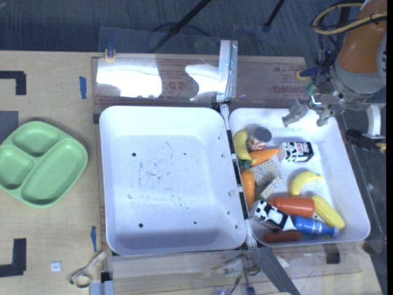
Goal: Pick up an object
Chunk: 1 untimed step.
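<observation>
- gripper (312,114): at the upper right of the frame, above the far rim of the right bin (355,165); its two fingers are spread apart, one tip pointing left, the other lower right; nothing sits between them and they touch no object.
- arm (362,48): grey with an orange band, entering from the upper right corner.
- objects for picking: all lie in the right bin, crowded toward its left and lower part: a yellow banana (240,145), a carrot (265,155), a small black-and-white carton (297,150), a second yellow piece (304,180), a red-orange cylinder (291,205), a corn cob (328,211) and a blue bottle (314,227).
- open room: the upper right of the right bin, just below the gripper, is bare white floor; the objects are well apart from the gripper.
- left bin (166,171): centre of the frame, its right rim touching the right bin's left rim.
- bench (49,78): a green divided plate (40,162) lies at the left edge, apart from the bins.
</observation>
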Each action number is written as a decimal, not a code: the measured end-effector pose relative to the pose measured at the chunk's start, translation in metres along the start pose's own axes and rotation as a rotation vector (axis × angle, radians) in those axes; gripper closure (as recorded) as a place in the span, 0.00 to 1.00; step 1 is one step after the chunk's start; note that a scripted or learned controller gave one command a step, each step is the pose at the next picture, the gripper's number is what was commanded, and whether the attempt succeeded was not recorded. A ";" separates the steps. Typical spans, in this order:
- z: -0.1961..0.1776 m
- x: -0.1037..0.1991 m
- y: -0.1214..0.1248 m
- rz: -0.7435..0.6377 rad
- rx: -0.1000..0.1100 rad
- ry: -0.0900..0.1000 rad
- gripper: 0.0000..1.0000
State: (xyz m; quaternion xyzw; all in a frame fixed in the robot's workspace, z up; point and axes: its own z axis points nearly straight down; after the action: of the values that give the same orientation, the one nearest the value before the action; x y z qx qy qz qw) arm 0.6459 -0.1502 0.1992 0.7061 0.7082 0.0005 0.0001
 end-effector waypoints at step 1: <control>0.050 -0.030 -0.069 0.009 0.001 0.000 0.00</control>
State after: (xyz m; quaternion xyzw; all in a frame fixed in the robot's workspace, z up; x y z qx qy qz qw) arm 0.5766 -0.1802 0.1487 0.7092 0.7051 0.0001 0.0000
